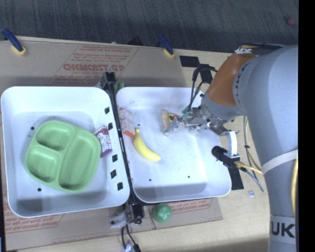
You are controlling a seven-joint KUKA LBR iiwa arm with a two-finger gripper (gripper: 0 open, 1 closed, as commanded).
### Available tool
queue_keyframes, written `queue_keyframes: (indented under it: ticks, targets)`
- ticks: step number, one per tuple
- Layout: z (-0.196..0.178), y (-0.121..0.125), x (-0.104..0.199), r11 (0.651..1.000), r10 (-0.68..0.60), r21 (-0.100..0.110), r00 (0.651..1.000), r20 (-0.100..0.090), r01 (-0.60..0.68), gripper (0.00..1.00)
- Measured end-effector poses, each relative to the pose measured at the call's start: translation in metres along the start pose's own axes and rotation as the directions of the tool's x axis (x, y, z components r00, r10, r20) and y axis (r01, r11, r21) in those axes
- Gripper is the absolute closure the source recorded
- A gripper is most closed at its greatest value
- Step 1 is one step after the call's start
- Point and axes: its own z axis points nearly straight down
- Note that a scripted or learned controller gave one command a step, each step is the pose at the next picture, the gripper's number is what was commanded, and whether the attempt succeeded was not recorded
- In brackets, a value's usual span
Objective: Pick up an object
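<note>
The jaws (174, 124) are down in the right bin (199, 185), and we cannot tell how they stand: the metal tips blur into a small tan scrap (170, 117) lying right at them, so whether anything sits between them is unclear from up here. We see the grey arm (268, 104) coming in from the right, its orange band (224, 80) just above the wrist, with cables looping around it.

Staying in the right bin, we have a banana (145, 147) lying on the floor at a slant, just left of and below the jaws, apart from them. At its upper end sits a small orange piece (128, 134), and a pale wrapper (126, 118) lies along the left wall.

Over in the left bin (13, 101), we spot a green divided plate (63, 155) resting flat, and a dark red packet (104, 139) just beside its right edge.

On the worktop, a green ball (161, 212) sits in front of the bins, near the seam between them. Blue clamps (13, 42) grip the cardboard at the far side.
</note>
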Motion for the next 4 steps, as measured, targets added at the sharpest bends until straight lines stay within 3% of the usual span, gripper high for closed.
queue_keyframes:
  ticks: [1,2,3,4]
  targets:
    - [-0.013,0.052,-0.001,1.0,0.0,-0.003,1.0,0.001,0.0,0.0]
    - [-0.023,0.052,0.0,1.0,-0.008,-0.002,1.0,0.002,0.008,1.0]
    - [-0.099,0.009,-0.001,1.0,0.002,-0.002,1.0,0.001,-0.002,1.0]
    - [-0.117,-0.055,-0.001,1.0,0.001,0.0,1.0,0.001,-0.001,1.0]
